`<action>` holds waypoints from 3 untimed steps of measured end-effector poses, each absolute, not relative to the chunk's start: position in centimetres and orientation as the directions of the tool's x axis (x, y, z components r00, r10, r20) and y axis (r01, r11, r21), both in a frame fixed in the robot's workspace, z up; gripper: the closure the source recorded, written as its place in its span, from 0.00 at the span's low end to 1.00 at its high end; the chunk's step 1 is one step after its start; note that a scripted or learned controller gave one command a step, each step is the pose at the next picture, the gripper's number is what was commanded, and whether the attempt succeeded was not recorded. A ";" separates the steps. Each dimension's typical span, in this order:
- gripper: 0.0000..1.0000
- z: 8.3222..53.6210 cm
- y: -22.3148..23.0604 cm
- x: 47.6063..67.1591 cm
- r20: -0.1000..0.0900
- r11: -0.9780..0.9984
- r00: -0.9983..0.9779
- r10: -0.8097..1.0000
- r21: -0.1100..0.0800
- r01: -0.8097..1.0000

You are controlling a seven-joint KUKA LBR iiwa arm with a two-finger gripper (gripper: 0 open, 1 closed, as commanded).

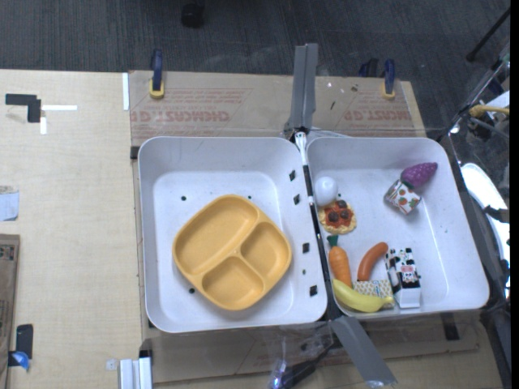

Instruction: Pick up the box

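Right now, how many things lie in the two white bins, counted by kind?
Divided plates: 1, the yellow plastic plate.
Toy foods: 6, white egg, round pizza, orange carrot, red sausage, yellow banana, purple grapes.
Boxes: 2, small patterned carton, black-and-white cow-print box.
Total: 9

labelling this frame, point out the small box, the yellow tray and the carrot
small box (402, 198), camera view, top face
yellow tray (233, 252), camera view, central divider
carrot (340, 266), camera view, mid-body
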State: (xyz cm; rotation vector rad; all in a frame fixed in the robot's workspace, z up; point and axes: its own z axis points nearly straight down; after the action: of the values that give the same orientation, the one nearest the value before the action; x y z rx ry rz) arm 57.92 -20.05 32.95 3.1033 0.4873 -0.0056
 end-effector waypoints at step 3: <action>0.00 15.0 -17.9 56.0 -0.008 -0.979 0.979 0.206 -0.004 0.206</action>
State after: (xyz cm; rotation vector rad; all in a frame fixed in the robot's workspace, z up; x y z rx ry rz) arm 56.01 -17.94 15.01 3.1278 0.3254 -0.0127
